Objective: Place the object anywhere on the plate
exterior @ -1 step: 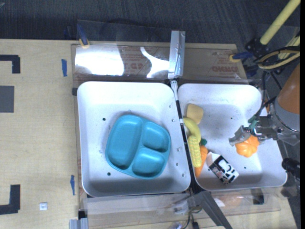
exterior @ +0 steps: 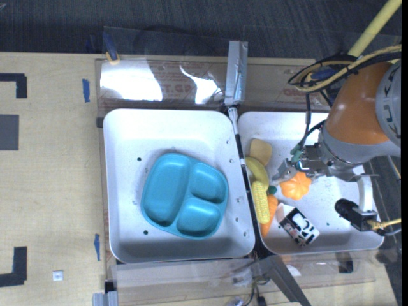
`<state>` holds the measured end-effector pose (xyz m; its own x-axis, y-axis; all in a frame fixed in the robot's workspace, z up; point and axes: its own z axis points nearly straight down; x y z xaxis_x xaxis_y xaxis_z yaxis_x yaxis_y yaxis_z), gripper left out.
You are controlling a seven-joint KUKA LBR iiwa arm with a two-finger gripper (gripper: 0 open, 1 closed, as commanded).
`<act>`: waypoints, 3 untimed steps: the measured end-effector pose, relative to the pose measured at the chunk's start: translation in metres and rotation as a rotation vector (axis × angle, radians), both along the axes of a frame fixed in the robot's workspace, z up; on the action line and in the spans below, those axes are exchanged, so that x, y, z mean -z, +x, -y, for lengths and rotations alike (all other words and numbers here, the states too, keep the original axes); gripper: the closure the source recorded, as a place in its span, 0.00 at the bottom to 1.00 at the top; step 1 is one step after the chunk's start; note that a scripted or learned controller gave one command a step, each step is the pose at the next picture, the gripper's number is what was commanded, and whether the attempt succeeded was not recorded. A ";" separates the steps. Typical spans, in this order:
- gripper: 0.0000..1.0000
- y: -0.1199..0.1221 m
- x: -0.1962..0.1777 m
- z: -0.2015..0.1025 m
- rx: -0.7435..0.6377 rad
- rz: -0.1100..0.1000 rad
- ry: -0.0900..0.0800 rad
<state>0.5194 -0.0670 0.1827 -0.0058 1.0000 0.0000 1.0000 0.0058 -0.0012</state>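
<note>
Pale wooden surface (exterior: 51, 171) runs across the left of the camera view, with dark floor beyond it, and carries two shallow white bins side by side. Left bin (exterior: 121, 132) holds a blue plate (exterior: 185, 195) with three compartments, lying flat and bare. Right bin (exterior: 331, 234) holds a cluster of toy food near its left wall: a tan piece, a yellow banana (exterior: 257, 169), a corn cob (exterior: 260, 203), and a black-and-white item (exterior: 298, 225) nearer the front. Just right of these sits a small orange pumpkin-like object (exterior: 295, 187), well apart from the plate. Directly over it hangs the end effector (exterior: 299, 166), at the end of the grey arm with the orange band (exterior: 360, 107) reaching in from the right. Whether its fingers are apart or closed on the object cannot be told from this angle. Judged from this, the task is at the picking stage. Next, the object would need a secure grasp, a lift clear of the bin wall, and a carry leftward over the plate.
</note>
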 end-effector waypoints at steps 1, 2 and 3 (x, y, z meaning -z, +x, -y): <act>1.00 -0.003 -0.001 -0.076 -0.009 -0.002 0.003; 0.00 -0.003 -0.001 -0.073 -0.003 -0.002 0.001; 0.00 -0.021 -0.014 -0.170 -0.304 0.001 0.002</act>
